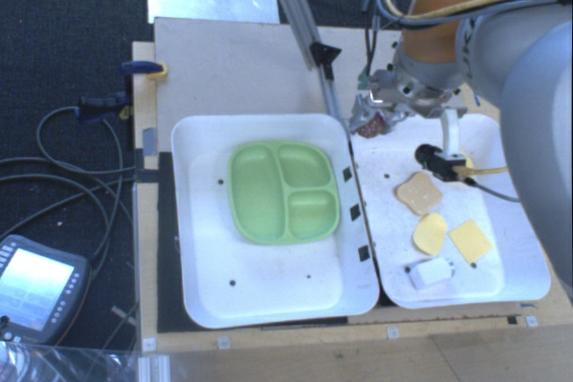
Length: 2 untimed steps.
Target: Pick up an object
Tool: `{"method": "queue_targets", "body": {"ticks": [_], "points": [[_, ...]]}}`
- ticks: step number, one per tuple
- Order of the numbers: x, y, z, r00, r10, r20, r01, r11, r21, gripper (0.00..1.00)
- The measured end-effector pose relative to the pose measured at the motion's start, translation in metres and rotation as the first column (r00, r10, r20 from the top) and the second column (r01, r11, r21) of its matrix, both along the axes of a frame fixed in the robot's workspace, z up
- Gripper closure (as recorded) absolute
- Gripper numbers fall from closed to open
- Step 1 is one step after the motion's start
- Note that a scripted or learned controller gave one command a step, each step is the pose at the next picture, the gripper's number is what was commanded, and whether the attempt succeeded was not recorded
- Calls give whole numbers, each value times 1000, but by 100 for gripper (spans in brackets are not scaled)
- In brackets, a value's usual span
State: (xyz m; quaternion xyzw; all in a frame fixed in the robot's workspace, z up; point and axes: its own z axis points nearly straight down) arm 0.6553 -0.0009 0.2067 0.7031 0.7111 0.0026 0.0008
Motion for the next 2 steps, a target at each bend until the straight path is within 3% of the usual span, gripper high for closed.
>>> {"method": "queue_targets", "body": {"ticks": [2], "points": [[24,88,14,1000,-1,-1,1,1000,0,100]]}}
